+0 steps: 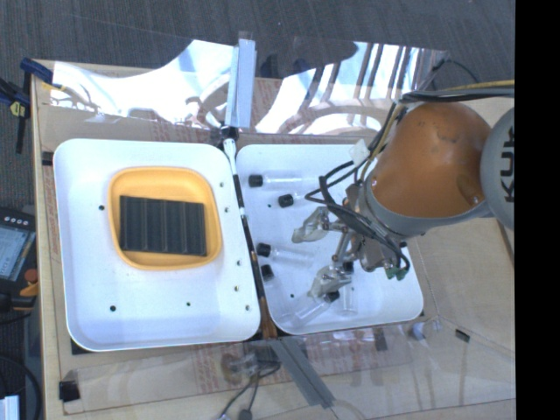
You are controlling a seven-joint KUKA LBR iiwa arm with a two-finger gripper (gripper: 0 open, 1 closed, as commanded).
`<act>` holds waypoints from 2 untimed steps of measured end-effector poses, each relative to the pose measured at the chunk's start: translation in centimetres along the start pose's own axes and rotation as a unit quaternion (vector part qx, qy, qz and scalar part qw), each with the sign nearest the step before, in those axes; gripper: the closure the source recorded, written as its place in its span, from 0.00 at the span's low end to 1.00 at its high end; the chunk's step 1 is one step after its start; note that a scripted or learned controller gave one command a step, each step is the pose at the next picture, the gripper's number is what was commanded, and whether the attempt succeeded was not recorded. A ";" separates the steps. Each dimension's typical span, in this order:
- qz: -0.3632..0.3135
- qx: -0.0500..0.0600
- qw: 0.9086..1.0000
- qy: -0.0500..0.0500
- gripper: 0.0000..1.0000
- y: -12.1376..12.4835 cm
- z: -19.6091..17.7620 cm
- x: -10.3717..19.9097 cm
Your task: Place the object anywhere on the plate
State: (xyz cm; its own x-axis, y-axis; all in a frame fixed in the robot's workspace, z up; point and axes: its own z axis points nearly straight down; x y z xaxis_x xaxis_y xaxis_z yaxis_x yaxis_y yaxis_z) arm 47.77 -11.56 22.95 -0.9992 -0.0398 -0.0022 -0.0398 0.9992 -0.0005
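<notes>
Two shallow white plastic bins sit side by side on the desk [472,313], seen from above at a slant. The left bin [83,261] holds a yellow rounded-square plate [163,188] with a dark ribbed rectangular panel [164,225] covering its middle. The plate lies flat, towards the upper part of that bin.

The grey arm with its orange band [429,164] reaches in from the right and hangs over the right bin [385,300]. Its tool [331,280] points down into the lower middle of this bin, close to the floor. Whether it is parted or closed, and whether it has hold of anything, I cannot tell.

Several small clear tube-like objects with dark caps [269,181] lie scattered on the right bin's floor, some near the dividing edge, some by the tool. They are well apart from the plate.
</notes>
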 end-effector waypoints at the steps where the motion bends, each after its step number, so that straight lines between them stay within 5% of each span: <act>1: -0.164 -0.001 0.986 0.003 0.00 7.0 3.2 -2.6; 2: -0.294 -0.001 0.956 0.000 0.00 7.0 2.4 -7.2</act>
